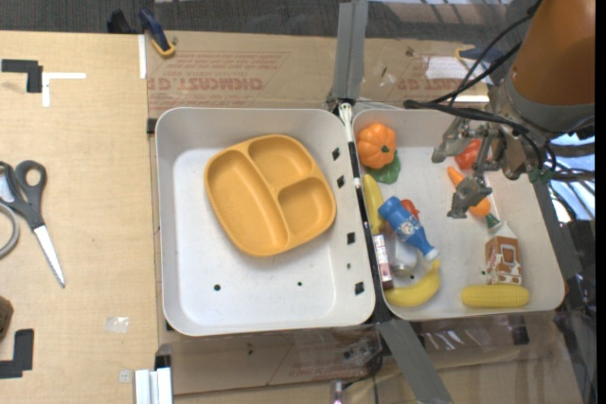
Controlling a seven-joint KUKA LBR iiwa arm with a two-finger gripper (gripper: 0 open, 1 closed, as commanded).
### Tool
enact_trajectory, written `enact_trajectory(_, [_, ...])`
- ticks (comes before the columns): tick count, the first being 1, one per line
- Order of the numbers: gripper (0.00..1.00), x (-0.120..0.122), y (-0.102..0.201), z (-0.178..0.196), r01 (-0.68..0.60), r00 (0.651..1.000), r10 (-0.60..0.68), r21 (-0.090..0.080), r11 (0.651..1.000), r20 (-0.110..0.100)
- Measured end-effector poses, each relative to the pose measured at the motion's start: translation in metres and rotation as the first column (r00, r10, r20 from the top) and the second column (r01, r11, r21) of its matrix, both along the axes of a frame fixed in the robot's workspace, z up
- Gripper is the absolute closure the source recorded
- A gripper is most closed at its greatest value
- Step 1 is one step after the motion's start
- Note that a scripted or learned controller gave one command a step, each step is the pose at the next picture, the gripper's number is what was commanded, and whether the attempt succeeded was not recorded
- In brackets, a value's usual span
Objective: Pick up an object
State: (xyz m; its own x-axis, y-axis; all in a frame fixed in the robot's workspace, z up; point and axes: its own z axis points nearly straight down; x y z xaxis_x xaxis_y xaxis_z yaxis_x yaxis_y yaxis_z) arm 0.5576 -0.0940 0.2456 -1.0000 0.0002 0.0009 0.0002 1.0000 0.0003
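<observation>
The gripper (471,177) hangs over the right bin (549,232), just above an orange carrot-like toy (479,201) (whether it grips anything, I cannot tell). Nothing looks lifted yet, so the pick seems still ahead.

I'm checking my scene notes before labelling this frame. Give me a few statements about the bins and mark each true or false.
1. The yellow divided plate lies in the left bin. True.
2. The small orange pumpkin sits in the left bin. False: it is in the right bin, near its far left corner.
3. The scissors lie on the bench, left of both bins. True.
4. The corn cob rests on the plate. False: it lies near the right bin's front edge.
</observation>
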Motion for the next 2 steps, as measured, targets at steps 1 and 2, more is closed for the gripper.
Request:
enact_trajectory(1, [0.0,0.009,0.027,-0.055,0.007,1.0,-0.007,0.0,1.0,0.001])
enact_trajectory(2, [0.0,-0.005,-0.003,-0.143,0.012,1.0,-0.012,-0.002,1.0,0.005])
